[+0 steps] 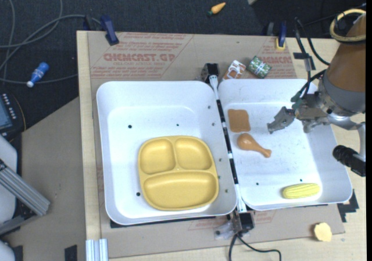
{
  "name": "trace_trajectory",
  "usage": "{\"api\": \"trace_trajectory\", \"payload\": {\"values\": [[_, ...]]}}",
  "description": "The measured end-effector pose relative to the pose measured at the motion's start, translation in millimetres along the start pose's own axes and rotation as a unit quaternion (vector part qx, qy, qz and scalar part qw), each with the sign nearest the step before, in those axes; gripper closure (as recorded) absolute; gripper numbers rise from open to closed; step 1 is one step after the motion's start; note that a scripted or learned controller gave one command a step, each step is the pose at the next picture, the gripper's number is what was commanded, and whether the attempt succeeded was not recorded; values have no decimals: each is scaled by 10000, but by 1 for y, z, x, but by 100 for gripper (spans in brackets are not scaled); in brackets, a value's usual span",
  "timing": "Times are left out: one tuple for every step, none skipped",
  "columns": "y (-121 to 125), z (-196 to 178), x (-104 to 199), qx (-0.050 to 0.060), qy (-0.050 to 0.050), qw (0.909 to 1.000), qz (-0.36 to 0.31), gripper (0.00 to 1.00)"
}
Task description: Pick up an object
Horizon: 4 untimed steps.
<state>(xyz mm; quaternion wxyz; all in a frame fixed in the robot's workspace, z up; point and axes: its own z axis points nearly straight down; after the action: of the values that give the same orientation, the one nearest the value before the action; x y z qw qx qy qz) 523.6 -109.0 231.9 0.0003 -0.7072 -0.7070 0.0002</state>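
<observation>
Claw (289,119) hangs over right bin (325,190), above drumstick (254,145); fingers look spread, w/ nothing between.

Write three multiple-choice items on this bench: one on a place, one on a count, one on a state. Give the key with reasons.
1. Where does the yellow divided plate lie?
A. left bin
B. right bin
C. floor

2. How many items lie in the right bin?
A. one
B. three
C. five

3. What is the gripper doing?
A. gripping the corn
B. gripping the plate
C. holding nothing

Key:
1 A, it sits in the left bin.
2 B, a brown slice, a drumstick and a corn cob.
3 C, nothing sits between its fingers.
</observation>
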Motion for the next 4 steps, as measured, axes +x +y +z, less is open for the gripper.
{"api": "trace_trajectory", "payload": {"values": [[16,147,-19,2,-9,10000,18,0],[11,141,6,-82,-78,9999,34,0],[11,132,9,-82,-39,10000,28,100],[11,133,10,-69,-33,10000,25,0]]}}
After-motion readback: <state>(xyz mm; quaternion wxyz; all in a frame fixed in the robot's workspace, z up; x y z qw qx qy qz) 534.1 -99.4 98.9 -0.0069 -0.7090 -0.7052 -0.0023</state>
